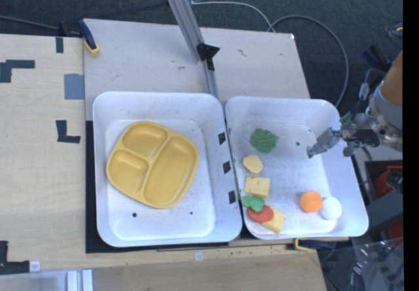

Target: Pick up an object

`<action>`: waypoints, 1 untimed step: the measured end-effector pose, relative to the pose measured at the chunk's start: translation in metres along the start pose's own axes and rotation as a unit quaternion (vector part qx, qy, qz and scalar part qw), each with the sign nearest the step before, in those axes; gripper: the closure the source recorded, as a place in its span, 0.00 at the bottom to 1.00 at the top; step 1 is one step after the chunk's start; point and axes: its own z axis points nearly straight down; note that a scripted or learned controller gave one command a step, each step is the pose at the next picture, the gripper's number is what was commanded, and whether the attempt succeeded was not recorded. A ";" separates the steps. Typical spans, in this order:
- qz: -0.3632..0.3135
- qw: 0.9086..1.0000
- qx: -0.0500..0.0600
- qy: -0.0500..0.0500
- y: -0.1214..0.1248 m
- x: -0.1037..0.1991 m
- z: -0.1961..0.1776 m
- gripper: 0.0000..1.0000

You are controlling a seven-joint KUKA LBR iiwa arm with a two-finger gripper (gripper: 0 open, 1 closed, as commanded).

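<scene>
The right bin [281,103] holds several small food toys. A green leafy piece [264,139] lies near its middle, with a pale yellow round piece [253,164] and a yellow block [257,186] below it. At the front edge a green and red piece [257,208] rests against a yellow wedge [275,221]. An orange ball [311,202] and a white ball [331,208] sit together at the front right. My gripper [330,140] hangs over the bin's right side, above the orange ball and to the right of the green piece, touching none of them.
The left bin [99,152] contains a yellow divided plate [152,163]. A slanted metal pole [183,11] stands behind the bins, and a grey cable [321,24] loops at the back right. A blue and yellow clamp [88,35] sits at the bench's back left.
</scene>
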 end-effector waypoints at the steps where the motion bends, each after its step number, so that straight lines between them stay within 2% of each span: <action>1: -0.002 1.000 -0.001 0.000 0.064 0.017 0.003 0.00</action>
